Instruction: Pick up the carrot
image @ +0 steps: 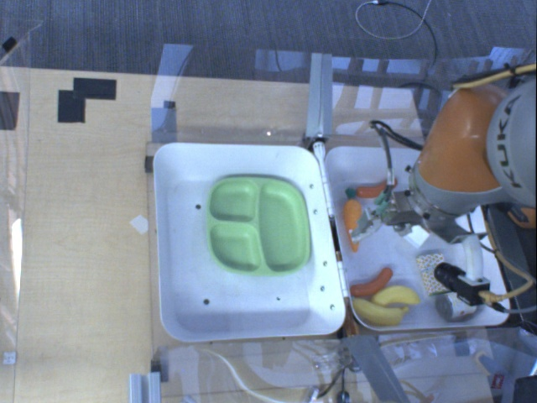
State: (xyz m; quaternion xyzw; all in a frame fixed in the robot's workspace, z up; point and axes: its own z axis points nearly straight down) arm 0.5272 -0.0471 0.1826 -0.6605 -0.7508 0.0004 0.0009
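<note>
Lying near the left wall of the right white bin (pixel 336 162), the orange tapered carrot (pixel 352 217) sits just beside the grey two-finger gripper (pixel 375 218); whether that gripper is apart or together, I cannot tell. Toward the bin's near edge rest a red sausage (pixel 371 281) and yellow bananas (pixel 386 304), while a green divided tray (pixel 258 224) lies mid-floor in the left white bin (pixel 172 309).

Green sectioned plate (pixel 256 225) in left bin (pixel 180 250), carrot (pixel 351 218) in right bin (pixel 340 170) near its left wall, pincer (pixel 375 218) just beside carrot, banana (pixel 386 306) and sausage (pixel 371 283) nearer front.
</note>
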